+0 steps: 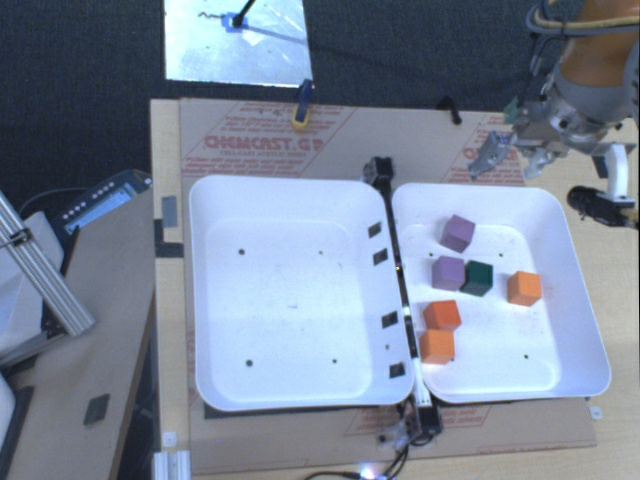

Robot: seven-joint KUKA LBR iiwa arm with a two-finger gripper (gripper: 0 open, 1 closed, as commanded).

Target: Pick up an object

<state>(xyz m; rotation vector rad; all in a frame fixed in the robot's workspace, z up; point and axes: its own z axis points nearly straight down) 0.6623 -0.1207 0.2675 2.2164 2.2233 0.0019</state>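
Several small cubes lie in the right bin [575, 298]. One purple cube [458, 233] sits toward the back, and a second purple cube [449, 272] touches a dark green cube [478, 278]. An orange cube [523, 288] rests to their right. A red-orange cube [442, 315] and another orange cube [436, 346] sit close together near the bin's left wall. My gripper [512, 158] hangs above the bin's far rim, raised well clear of the cubes. It is open, with nothing between its fingers.
The left bin [215, 298] adjoins the right one along a black hinge strip [395, 288]. A shiny metal sheet [236, 26] lies beyond the bench, and a yellow and blue clip [301, 106] sits at the board's far edge. Grey equipment stands at the left.
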